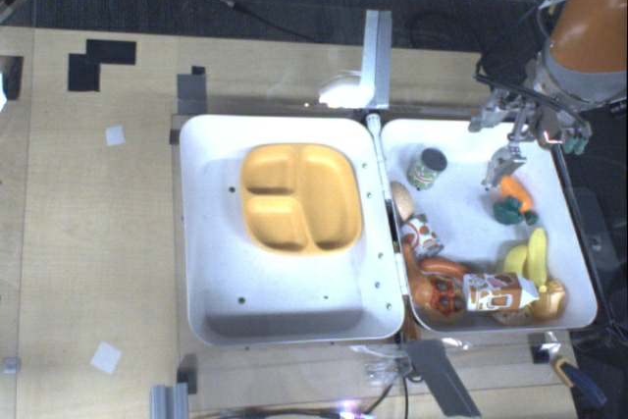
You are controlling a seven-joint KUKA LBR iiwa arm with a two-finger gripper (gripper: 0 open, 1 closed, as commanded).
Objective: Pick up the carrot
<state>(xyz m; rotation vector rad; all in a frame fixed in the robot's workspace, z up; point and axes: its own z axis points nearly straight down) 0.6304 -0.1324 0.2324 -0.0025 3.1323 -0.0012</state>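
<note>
Looking down from the fixed camera, the grey arm with its orange band comes in from the right and hangs over the right bin [581,240], its jaws [504,164] poised at the upper right of that bin. The carrot [516,192] lies just below them on the white floor, orange with a green tuft [508,210] at its lower end, close to the bin's right wall. From here I cannot tell whether the jaws are spread or pressed together; the metal linkage is too small and cluttered to read, and nothing is plainly pinched between them.

The rest of that bin is crowded along its left and bottom edges: a small can [426,168] up near the divider, a banana [529,253] just below the carrot, a juice carton [493,290] and other food heaped in the lower corner. The left bin [206,211] carries a yellow divided plate [297,197].

What worries me is the carrot's shape and place. It is slim and tapered and lies at a slant, so if the jaws come down askew they could close on one end and squirt it sideways, or nip only the leafy tuft. The wall sits near enough that a finger might strike it, and the banana is near enough to be nudged or caught instead.
</note>
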